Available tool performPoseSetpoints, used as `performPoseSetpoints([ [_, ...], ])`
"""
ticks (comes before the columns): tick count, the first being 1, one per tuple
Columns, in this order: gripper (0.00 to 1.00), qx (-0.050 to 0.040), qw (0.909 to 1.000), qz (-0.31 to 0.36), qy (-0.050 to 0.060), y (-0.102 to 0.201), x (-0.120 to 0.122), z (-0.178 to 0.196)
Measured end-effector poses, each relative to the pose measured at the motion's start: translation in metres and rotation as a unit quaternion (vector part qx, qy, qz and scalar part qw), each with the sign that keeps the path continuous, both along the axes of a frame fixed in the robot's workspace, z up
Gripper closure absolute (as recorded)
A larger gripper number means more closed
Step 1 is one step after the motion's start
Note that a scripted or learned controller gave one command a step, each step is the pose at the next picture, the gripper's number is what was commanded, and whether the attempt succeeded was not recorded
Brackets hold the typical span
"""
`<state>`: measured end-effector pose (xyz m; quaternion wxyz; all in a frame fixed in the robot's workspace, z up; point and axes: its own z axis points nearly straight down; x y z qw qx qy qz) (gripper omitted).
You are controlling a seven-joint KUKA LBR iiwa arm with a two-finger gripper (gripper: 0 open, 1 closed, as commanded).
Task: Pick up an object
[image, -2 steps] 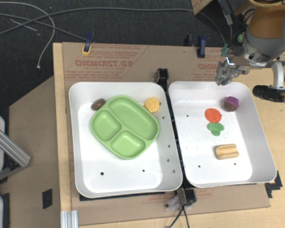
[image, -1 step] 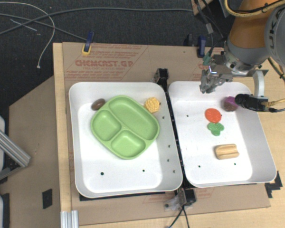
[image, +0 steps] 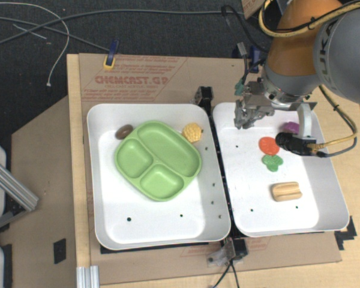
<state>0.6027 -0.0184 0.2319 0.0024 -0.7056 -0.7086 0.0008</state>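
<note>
Beside gripper [image: 247, 120], orange piece [image: 269, 145], green piece [image: 273, 162], purple piece [image: 291, 127]

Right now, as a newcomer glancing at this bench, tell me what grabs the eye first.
The green divided plate dominates the left bin, with a yellow corn piece and a brown item beside its upper edge. Over the right bin, the big orange-banded arm hangs its gripper near the top-left corner, with an orange-red piece, a green piece and a tan bun below.

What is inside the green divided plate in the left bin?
The green divided plate shows bare green compartments, with no item in them. A brown piece and a yellow piece lie beside it on the left bin floor. The floor under the plate is covered.
</note>
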Motion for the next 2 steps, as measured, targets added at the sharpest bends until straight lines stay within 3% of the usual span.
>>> performPoseSetpoints([
  [2,1.0,0.0005,1.0,0.001,-0.001,0.106,-0.03,0.013],
])
